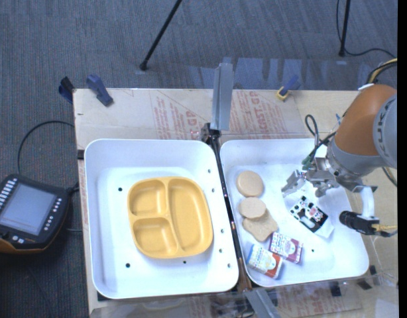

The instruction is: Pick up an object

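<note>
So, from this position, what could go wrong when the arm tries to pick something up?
1. The hand hangs above the black-and-white card, which lies flat on the bin floor; the fingers might slide over it.
2. The cookies and the two small packets lie close together, so a grasp there could push a neighbour.
3. The right bin's wall is near, so the wrist may bump it.

You had teach pendant (24,211) on floor left of bench; tripod leg (165,26) stood behind; blue clamp (99,89) gripped bench edge.
</note>
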Controlling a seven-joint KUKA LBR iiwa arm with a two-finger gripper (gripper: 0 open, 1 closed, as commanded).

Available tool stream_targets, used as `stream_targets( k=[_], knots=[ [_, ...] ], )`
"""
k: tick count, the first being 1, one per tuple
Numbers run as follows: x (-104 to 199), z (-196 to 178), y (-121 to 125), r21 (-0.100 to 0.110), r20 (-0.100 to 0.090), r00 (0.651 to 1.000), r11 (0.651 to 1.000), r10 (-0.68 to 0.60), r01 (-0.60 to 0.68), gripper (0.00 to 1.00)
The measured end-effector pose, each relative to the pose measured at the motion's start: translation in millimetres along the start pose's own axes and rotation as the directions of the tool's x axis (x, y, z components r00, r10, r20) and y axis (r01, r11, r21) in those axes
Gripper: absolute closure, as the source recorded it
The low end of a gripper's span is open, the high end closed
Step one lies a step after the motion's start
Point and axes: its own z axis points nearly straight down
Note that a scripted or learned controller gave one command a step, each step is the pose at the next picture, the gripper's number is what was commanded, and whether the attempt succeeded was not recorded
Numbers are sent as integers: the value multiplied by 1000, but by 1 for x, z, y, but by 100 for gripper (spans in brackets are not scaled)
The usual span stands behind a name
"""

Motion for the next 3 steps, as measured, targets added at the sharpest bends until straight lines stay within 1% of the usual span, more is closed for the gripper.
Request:
stream_targets(
  k=[1, 2, 3],
  knots=[
    [-1, 15, -48, -5, 4, 974, 974, -227, 227, 0],
    [-3, 5, -47, -8, 4, 976, 976, -219, 219, 100],
    [124, -86, -15, -9, 4, 982, 982, -190, 190, 100]
  ],
)
